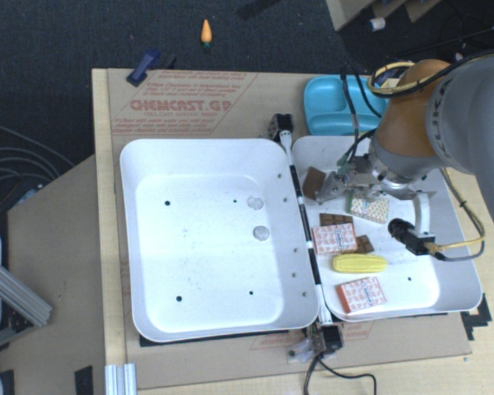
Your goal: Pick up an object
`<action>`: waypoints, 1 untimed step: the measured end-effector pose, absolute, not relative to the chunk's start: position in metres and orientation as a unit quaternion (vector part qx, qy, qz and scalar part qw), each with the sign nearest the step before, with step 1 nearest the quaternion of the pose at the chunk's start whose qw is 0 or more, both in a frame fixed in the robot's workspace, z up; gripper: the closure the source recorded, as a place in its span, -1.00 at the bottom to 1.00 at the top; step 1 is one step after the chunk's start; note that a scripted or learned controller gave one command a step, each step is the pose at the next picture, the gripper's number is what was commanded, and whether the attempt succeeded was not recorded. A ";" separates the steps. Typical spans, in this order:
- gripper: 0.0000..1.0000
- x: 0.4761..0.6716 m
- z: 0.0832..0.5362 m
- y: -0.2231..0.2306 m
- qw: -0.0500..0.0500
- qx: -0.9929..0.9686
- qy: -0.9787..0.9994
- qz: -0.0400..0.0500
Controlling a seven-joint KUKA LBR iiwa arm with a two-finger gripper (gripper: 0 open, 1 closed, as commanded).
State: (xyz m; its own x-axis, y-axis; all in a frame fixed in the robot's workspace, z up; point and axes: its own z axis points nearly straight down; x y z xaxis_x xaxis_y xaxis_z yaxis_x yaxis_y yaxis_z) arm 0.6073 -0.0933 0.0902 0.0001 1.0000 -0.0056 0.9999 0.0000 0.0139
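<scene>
Where the grey arm reaches in from 3 o'clock, its hand (pixel 351 185) hangs low over the top part of the right bin (pixel 420 285). I cannot tell if the hand is apart or together.

A flat brown piece (pixel 313 183) lies just beside the hand at its 9 o'clock, close to the bin's left wall. A small square packet (pixel 369 208) with a speckled red and white print lies tilted, just beside the hand at its 5 o'clock.

Further off, at the hand's 6 o'clock, a second packet (pixel 333 237) with the same print lies flat. Below it a yellow corn cob (pixel 360 263), long and bumpy, lies on its side. A third packet (pixel 361 293) lies near the bin's 6 o'clock edge.

Both bins are smooth and white with round corners. The left bin (pixel 206 245) has two small grey round spots (pixel 261 234) in it. A tan bench (pixel 189 97) carries both bins. A smooth blue tray (pixel 337 105) sits outside the bins, at the hand's 12 o'clock.
</scene>
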 end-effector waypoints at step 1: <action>1.00 0.608 0.101 -0.094 0.009 0.708 0.706 0.003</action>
State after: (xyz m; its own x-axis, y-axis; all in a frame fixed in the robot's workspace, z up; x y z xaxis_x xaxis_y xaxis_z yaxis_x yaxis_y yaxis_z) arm 0.6080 -0.0943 0.1008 0.0018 1.0000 -0.0073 0.9999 -0.0016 0.0167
